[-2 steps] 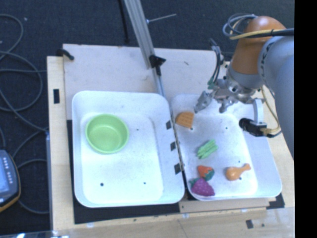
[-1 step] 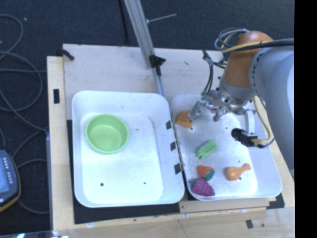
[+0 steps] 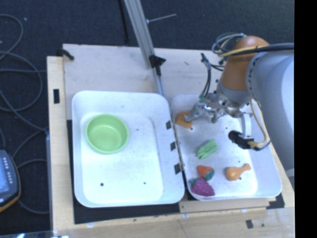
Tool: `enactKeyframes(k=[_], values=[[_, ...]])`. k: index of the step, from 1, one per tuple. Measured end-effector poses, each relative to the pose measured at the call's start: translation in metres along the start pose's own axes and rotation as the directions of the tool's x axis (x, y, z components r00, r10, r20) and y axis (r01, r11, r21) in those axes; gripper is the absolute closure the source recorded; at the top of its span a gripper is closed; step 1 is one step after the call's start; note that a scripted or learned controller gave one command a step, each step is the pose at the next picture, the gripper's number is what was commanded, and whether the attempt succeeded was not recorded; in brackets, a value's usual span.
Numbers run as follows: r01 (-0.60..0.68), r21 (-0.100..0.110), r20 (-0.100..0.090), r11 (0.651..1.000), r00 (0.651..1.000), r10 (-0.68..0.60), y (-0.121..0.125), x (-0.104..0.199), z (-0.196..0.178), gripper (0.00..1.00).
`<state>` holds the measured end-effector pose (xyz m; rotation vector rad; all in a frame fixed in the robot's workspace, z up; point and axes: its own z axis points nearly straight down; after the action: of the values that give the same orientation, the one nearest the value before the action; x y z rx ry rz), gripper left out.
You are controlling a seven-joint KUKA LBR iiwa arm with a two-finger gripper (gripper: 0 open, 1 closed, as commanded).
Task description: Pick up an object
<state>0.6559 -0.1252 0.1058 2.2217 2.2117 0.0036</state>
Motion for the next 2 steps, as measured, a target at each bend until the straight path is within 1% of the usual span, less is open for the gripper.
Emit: enactKeyframes(k=[1,2], values=[[-0.002,-0.006,0.0,1.0,1.0,0.002,0.002,-0.001,-0.014,1.0],[-0.001,-0.001,-0.001,1.0,1.0,0.001,0.003,-0.008,-0.078,1.0]])
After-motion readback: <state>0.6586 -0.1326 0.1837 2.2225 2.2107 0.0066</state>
